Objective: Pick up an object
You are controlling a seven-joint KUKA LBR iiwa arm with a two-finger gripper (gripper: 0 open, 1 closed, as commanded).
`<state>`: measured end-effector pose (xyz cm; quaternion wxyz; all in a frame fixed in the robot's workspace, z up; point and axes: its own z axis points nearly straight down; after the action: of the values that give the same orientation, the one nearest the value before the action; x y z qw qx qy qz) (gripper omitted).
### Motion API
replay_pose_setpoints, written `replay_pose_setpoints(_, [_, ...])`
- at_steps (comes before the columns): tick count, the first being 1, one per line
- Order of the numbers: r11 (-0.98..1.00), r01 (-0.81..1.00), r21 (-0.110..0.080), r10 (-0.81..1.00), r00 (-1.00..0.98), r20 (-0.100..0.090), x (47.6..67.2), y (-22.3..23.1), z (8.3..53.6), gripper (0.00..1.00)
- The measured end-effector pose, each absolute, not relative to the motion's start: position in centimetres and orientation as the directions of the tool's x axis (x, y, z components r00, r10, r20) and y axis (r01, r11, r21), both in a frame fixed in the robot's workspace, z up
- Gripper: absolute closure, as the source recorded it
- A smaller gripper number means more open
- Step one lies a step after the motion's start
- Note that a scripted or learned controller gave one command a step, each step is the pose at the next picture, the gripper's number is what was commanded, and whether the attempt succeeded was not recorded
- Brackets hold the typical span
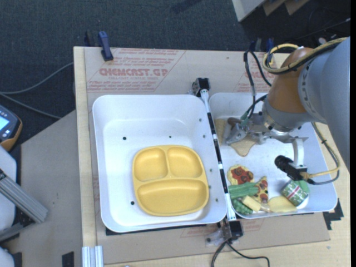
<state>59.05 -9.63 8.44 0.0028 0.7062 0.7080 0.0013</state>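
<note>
Two white bins sit side by side on the table [139, 74]. Left bin [111, 127] holds a yellow tray [168, 179]. Right bin [321, 166] collects toy food [250, 191] along its near edge, while the claw [236, 131] hangs low over a tan piece [245, 147]; whether it grips I cannot tell.

white bins: 2 [111, 149] [325, 154] | yellow divided plates: 1 [169, 179], with 3 compartments | tan flat pieces: 1 [240, 147] | pizza slices: 1 [241, 174] | green cans: 1 [294, 192] | blue clamps: 1 [104, 45] | robot arms: 1 [311, 88] | other small toy foods heaped at the near edge: count unclear
</note>
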Motion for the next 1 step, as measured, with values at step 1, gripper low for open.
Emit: replay_pose_setpoints(1, [0.002, 1.0, 0.005, 1.0, -0.002, -0.002, 58.86, -9.64, 9.56, 1.0])
